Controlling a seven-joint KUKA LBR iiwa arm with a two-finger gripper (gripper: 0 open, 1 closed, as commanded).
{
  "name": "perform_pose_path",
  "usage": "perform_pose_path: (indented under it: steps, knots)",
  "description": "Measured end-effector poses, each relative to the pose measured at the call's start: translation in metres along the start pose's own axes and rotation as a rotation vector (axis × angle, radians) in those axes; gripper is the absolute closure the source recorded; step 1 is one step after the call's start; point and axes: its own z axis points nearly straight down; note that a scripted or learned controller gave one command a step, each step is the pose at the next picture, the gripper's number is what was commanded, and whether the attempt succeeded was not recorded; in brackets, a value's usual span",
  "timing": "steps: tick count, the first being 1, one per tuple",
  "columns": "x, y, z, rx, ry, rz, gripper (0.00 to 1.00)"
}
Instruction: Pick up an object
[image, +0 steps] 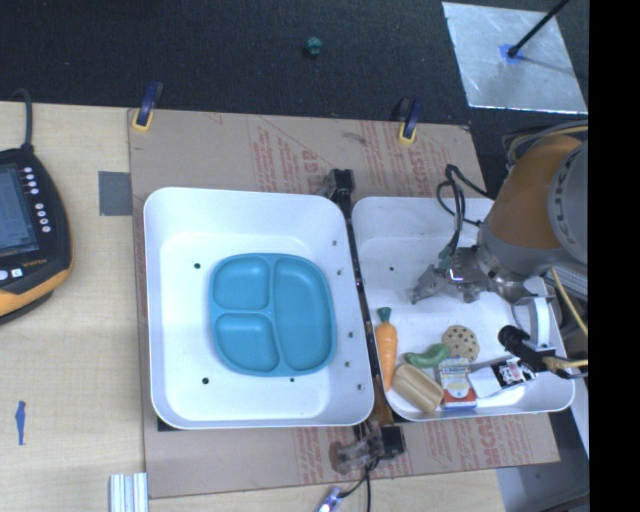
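Right white bin (400, 225), lower part: orange toy carrot (386, 346), green curved pod (428, 355), tan bread roll (416, 387), round speckled biscuit (460, 340), small printed carton (456, 383). Grey two-finger gripper (427, 287), centre-right of frame, above them; grip state cannot be told. Left white bin (170, 300): blue three-section plastic plate (272, 313).

We see an orange carrot (386, 343), a green pod (428, 355), a tan bread roll (416, 387) and a dotted cookie (460, 340) clustered in the right bin's near part.
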Motion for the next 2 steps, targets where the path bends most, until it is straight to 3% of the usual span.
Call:
perform_pose_path:
  steps: [1,2]
  knots:
    - [-0.061,0.058,-0.032,-0.005,-0.001,0.002,0.00]
    - [0.013,-0.054,-0.008,0.001,0.001,0.000,0.00]
